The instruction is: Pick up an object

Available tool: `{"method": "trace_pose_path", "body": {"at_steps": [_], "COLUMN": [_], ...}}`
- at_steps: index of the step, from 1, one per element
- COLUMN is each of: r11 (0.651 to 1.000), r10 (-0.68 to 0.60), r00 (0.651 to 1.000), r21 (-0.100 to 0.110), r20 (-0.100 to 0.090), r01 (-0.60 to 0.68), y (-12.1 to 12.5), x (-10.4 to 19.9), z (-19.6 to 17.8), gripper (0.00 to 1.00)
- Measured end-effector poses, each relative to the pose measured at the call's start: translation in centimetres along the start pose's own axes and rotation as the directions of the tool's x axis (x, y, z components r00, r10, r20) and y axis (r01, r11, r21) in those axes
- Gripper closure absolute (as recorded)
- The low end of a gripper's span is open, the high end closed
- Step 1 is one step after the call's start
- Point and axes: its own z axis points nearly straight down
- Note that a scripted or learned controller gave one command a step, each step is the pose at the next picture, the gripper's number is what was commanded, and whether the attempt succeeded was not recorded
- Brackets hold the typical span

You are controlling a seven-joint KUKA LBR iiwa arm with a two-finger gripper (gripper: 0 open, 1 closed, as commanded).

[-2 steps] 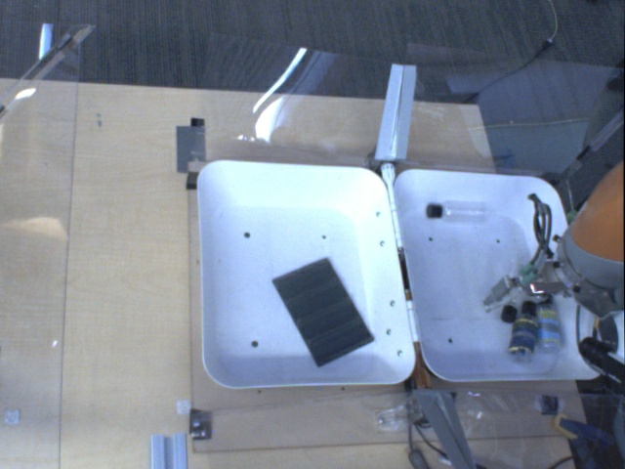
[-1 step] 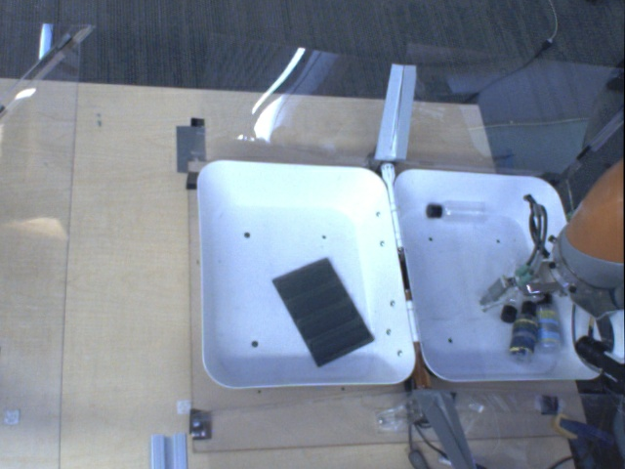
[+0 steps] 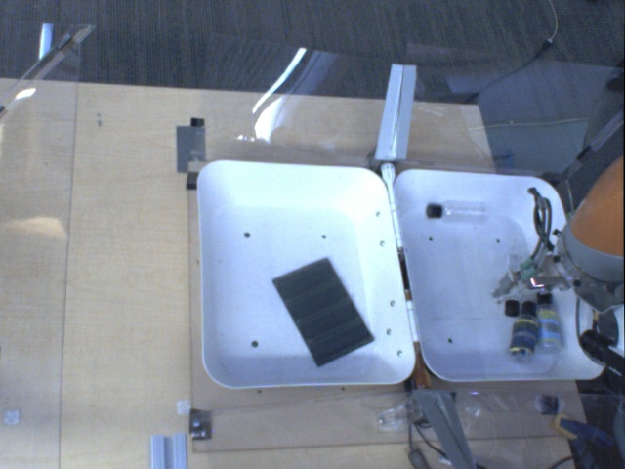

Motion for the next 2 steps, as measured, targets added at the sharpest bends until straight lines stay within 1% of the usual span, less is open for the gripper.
{"method": "trace_pose_path", "body": {"at_steps": [1,2], "r11": [0.999,0.999], "r10": [-0.033,-0.04], "r00": [0.999,0.999], "r21": [0.014,0.008], "r20": [-0.01,-0.008], "r01": [0.034,0.04], "y": [3.5,3.7], "x": [8.8,8.9], "z": [-11.8,-12.9], "gripper": [1.0,1.0]}}
